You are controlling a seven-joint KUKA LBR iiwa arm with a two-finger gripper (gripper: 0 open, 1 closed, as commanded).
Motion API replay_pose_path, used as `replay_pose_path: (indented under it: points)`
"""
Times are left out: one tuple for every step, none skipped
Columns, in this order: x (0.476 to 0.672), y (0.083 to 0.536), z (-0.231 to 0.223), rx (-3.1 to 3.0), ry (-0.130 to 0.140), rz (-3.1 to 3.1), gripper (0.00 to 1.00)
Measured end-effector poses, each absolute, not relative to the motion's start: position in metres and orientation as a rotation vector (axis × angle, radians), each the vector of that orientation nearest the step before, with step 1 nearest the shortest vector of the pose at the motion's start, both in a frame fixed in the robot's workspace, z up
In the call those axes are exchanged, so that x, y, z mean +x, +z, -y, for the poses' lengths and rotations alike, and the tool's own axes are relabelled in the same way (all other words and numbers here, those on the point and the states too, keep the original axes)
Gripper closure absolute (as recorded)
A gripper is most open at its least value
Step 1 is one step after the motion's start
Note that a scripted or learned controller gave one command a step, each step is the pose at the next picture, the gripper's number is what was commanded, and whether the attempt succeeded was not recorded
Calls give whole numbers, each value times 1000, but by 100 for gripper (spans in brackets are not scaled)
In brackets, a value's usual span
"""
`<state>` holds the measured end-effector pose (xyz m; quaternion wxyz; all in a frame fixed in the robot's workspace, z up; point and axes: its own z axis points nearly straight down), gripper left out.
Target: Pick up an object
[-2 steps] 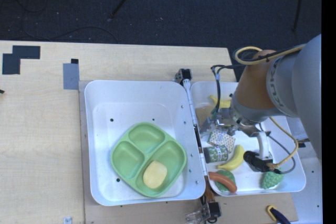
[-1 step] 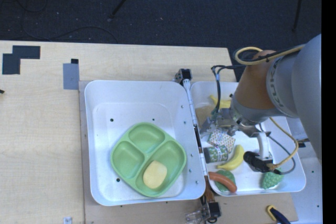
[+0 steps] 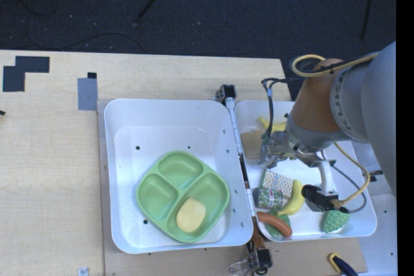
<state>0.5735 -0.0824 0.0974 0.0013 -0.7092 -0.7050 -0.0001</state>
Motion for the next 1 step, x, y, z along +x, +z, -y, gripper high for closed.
replay_pose_path:
  points:
    - [573,97,82,-2227,0,2212,0]
